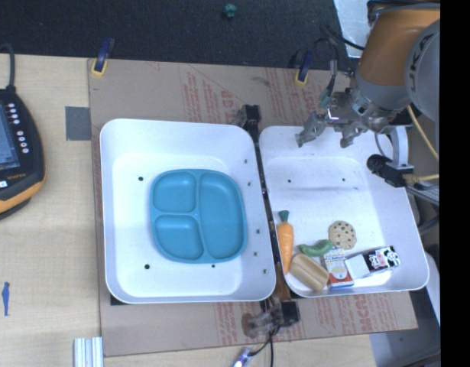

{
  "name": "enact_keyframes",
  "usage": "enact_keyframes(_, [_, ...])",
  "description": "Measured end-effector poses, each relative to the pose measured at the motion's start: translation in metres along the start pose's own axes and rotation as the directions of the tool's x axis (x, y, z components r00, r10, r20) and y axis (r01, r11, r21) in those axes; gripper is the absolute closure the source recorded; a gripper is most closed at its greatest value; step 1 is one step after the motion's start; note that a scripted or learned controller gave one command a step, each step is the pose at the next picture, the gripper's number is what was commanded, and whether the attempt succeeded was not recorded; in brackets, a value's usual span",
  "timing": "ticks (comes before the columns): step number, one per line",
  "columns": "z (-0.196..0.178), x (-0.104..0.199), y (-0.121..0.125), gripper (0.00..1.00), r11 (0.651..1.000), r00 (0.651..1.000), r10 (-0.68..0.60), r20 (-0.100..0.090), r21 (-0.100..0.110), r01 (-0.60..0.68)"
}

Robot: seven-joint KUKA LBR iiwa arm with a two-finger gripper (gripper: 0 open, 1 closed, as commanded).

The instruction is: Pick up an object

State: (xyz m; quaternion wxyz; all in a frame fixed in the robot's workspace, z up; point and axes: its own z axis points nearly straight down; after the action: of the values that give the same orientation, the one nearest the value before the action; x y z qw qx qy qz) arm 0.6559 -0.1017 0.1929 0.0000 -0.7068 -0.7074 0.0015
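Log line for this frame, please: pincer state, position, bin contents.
pincer: open, nothing held | position: over right bin's far edge | right bin: toy food clustered near corner, carrot upright-lying | left bin: blue divided plate

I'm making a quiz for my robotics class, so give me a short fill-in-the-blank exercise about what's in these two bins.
1. The blue divided plate lies in the ____ bin.
2. The carrot is coloured ____.
3. The hand hovers over the ____ edge of the right bin, away from the toys.
4. The round cookie lies in the ____ bin.

Missing words: left; orange; far; right
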Motion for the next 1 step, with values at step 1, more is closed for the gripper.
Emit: enact_keyframes(1, [0.084, 0.0099, -0.0336, 0.0, 1.0, 1.0, -0.004, -0.001, 0.004, 0.004])
